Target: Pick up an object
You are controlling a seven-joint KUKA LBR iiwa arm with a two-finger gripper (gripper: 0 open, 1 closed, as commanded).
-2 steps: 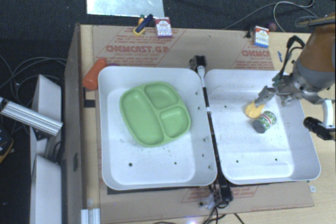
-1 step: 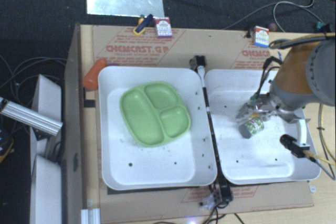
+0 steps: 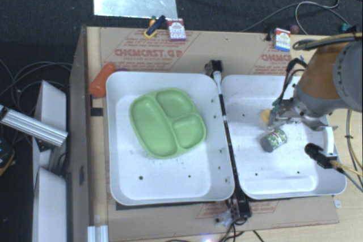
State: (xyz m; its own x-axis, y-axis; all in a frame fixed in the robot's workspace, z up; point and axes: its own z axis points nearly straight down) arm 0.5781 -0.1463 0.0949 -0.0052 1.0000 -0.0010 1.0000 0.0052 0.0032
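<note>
Two bins sitting side by side | left bin (image 3: 122, 178) holding green divided plate (image 3: 168, 122) | right bin (image 3: 295, 181) holding small can (image 3: 274, 139) lying beside yellow piece (image 3: 265, 117) | gripper (image 3: 282, 116) hovering just above can, finger opening impossible to tell | nothing lifted yet, pick still pending

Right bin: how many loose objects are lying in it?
2. A small can lies on its side near the middle of the right bin, and a yellow object sits just up-left of it, beside the gripper. The arm may hide others.
</note>
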